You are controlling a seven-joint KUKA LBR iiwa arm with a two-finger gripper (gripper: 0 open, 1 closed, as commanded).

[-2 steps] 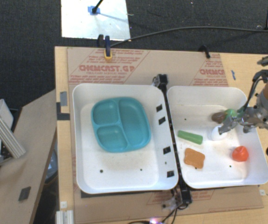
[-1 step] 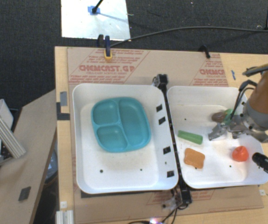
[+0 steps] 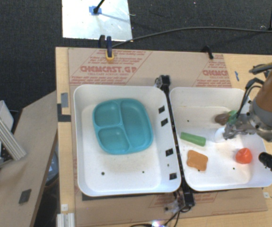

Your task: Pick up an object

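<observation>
**Two white bins on a bench, arm low over the right one**

Two shallow white bins sit side by side on a bench (image 3: 140, 63) topped with brown printed protective sheeting; dark carpet shows along the far edge, with a pale square sheet (image 3: 95, 13) lying on it. A blue and yellow clamp (image 3: 109, 47) grips the bench's far edge.

The left bin (image 3: 91, 174) holds one teal divided plate (image 3: 122, 126), set toward its far half, leaving the near floor bare. A row of black clips runs down the seam between the bins.

The right bin (image 3: 192, 98) holds four loose things. One green cylinder (image 3: 193, 138) lies near the bin's left wall, about midway down. One orange flat piece (image 3: 197, 160) lies just nearer than it, toward the near left corner. One brownish object (image 3: 222, 118) lies toward the far side, beside the gripper. One red-orange round object (image 3: 243, 155) rests near the right wall, toward the near edge.

The gripper (image 3: 228, 131) hangs low over the bin's middle right, above a small pale round patch on the floor. It sits between the brownish object and the red-orange one, with the green cylinder to its left, apart from it. I cannot tell whether anything is gripped or how the gripper is set.
</observation>
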